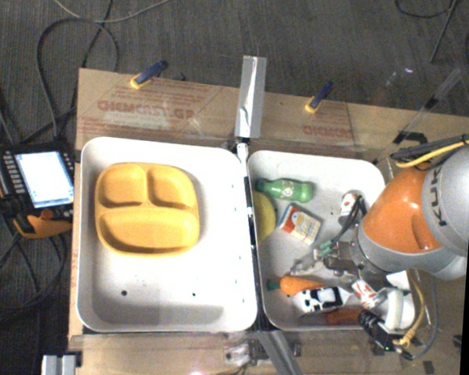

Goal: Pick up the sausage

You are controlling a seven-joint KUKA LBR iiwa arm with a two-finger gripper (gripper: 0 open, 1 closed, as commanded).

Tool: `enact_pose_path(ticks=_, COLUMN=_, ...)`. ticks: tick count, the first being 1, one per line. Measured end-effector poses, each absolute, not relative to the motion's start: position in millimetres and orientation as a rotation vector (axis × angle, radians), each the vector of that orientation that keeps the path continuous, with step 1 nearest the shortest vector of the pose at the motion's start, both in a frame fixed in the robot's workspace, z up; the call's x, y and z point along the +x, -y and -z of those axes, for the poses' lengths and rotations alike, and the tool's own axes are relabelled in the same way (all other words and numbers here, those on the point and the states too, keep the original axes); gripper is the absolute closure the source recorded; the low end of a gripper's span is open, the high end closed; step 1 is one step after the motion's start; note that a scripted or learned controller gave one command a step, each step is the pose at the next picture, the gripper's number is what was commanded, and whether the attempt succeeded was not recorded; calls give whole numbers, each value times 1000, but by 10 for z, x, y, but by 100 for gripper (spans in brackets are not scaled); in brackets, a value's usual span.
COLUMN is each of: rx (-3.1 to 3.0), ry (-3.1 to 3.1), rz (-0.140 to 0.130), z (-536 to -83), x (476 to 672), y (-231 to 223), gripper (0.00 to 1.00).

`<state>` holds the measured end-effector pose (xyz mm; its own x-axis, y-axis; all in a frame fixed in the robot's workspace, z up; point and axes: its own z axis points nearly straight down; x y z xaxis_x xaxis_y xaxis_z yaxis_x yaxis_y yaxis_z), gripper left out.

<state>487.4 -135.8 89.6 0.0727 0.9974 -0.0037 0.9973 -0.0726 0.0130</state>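
Down at the near edge of the right bin (pixel 381 174) lay the sausage (pixel 344 317), a dark reddish-brown stick, partly under the arm. Just beside it sat a black and white toy (pixel 320 299) touching a carrot (pixel 293 285). The claw (pixel 326 259) hung over these things, and I could not tell how it was set.

The claw could grab the toy or the carrot by mistake, because they were packed so close.

I counted one sausage, one carrot, one green bottle (pixel 285 190), one small carton (pixel 299 224), one yellow tray (pixel 148 208) in the left bin (pixel 161 302), and two bins.
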Motion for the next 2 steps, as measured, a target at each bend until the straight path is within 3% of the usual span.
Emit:
enact_pose_path(ticks=1, rx=2617, ry=-1720, rz=-8, z=-888, x=5819, y=977, gripper=0)
enact_pose_path(ticks=2, rx=2615, ry=-1721, rz=-4, z=-978, x=5819, y=989, gripper=100)
